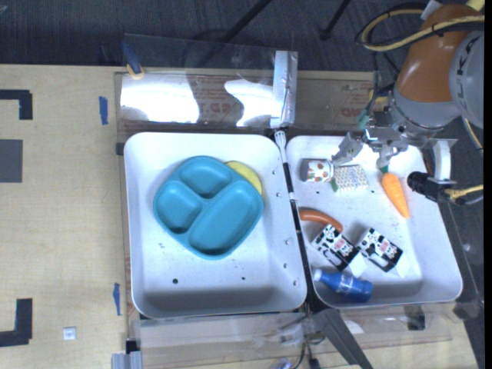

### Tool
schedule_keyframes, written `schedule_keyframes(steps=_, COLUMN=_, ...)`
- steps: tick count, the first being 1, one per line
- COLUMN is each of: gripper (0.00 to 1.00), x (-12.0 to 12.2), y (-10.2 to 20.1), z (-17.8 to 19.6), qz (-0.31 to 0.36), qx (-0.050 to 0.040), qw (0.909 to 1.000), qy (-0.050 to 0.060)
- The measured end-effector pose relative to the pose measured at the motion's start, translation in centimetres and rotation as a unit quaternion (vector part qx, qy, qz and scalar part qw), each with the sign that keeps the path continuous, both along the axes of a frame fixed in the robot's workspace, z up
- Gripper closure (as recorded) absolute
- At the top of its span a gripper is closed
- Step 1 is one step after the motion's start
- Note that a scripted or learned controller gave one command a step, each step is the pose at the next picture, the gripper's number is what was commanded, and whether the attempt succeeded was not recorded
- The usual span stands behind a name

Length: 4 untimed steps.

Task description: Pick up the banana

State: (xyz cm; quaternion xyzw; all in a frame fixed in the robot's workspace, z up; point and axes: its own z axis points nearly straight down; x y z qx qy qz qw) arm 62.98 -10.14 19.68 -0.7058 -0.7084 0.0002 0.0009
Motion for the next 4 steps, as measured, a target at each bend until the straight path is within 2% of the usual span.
schedule_keyframes(steps=1, gripper=0.0, x=3.4, y=-10.1, z=5.6, qz=-0.03, qx=-0.0018, qw=0.9995, qy=-0.002)
schedule_keyframes(steps=2, gripper=0.0, x=-2.7, y=-9.1, z=-3.1, qz=0.075, qx=-0.0003, qw=0.9971, qy=-0.001)
schedule_keyframes(steps=3, gripper=0.0, x=-14.3, y=-12.2, z=-4.8, qz=0.241, qx=0.0003, qw=0.9706, qy=-0.001)
schedule_keyframes(steps=4, gripper=0.0, x=-14.6, y=-12.2, z=-4.4, qz=0.452, qx=0.0004, qw=0.892, qy=-0.002)
